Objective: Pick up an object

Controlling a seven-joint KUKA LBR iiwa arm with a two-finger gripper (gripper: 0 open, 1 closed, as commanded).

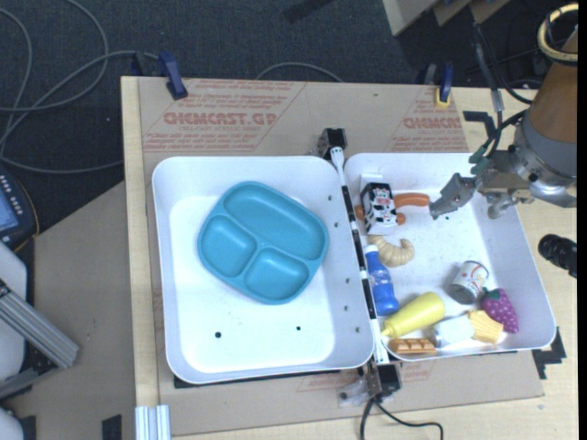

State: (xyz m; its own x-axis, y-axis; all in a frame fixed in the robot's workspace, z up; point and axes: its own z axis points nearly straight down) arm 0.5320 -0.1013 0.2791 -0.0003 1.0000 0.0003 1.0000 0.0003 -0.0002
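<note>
My gripper (pixel 477 200) hangs over the back part of the right bin (pixel 527 246), its two dark fingers (pixel 449 198) spread open with only white bin floor between them. Just left of it lie a black-and-white cow toy (pixel 378 206) and an orange carrot-like piece (pixel 413 201). Nearer the front are a croissant (pixel 393 251), a blue bottle (pixel 380 284), a yellow squeeze bottle (pixel 415 314), a small tin can (pixel 468 280), purple grapes (pixel 501 308) and a cheese wedge (pixel 486 326).
The left bin (pixel 183 328) holds a blue divided plate (pixel 264 241). The bins' shared wall (pixel 353 246) runs close beside the cow and the blue bottle. The arm's grey and orange wrist (pixel 555 126) rises at the right, with bare bin floor under the gripper.
</note>
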